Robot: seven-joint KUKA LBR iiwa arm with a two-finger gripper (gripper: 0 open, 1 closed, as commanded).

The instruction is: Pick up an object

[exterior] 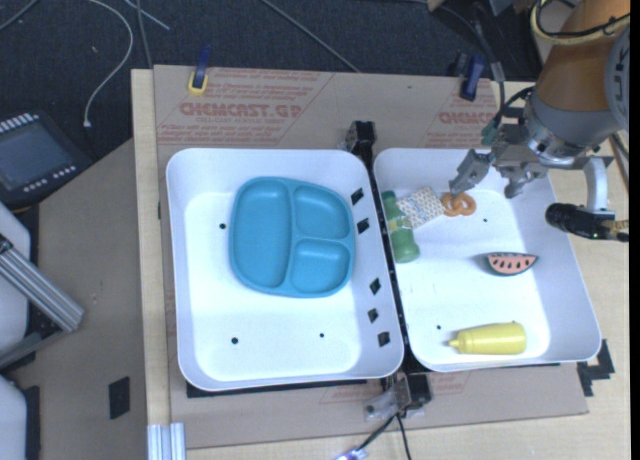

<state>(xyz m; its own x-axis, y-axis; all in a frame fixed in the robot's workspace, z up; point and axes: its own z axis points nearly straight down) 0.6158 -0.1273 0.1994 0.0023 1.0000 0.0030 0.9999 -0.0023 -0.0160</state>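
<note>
A yellow bottle (490, 339) lies at the right bin's (570, 278) six o'clock. The likely target, an orange pretzel (459, 206) at eleven o'clock, sits just under the spread gripper (495, 180). This appears to be the approach; next, descend and close. A watermelon slice (511, 263) lies at three o'clock.

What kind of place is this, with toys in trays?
Probably a robot test lab: an arm reaches over two white bins on a cardboard-topped bench, toy food like a watermelon slice lies inside, and loose cables trail across the floor.
</note>
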